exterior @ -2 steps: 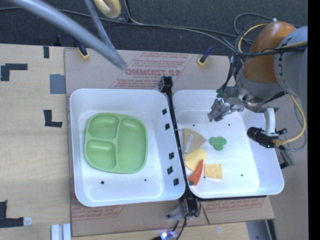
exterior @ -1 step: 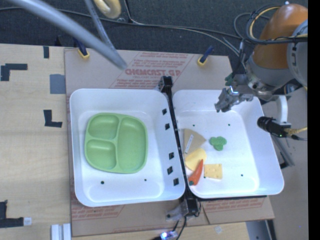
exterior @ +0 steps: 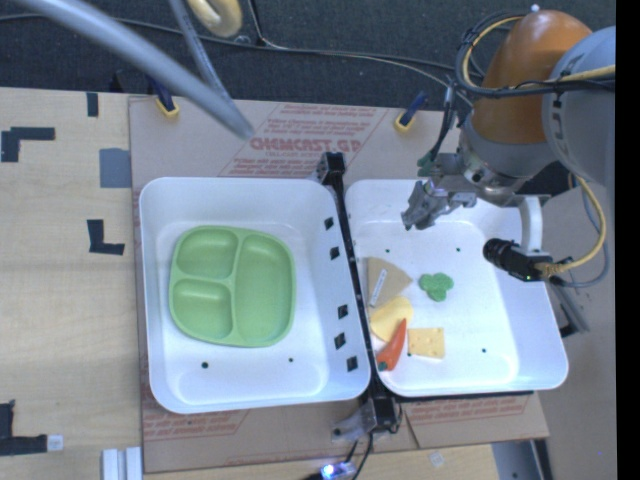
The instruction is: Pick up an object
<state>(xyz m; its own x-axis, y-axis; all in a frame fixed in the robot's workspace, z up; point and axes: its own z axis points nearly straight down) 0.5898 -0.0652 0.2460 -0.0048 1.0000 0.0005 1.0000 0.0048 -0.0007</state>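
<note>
My gripper (exterior: 418,215) hangs over the back of the right bin (exterior: 520,363), its dark fingers pointing down and left. Toy foods lie in that bin's front left part: a tan wedge (exterior: 385,279), a green broccoli piece (exterior: 436,286), a yellow piece (exterior: 390,317), an orange-red carrot (exterior: 393,346) and a yellow cheese square (exterior: 427,343). The gripper stands well behind all of them, with nothing seen between its fingers.
The left bin (exterior: 165,368) holds a green divided plate (exterior: 233,285). A black divider (exterior: 345,278) runs between the bins. A black cable connector (exterior: 510,257) hangs over the right bin's right side. Cardboard lies under both bins.
</note>
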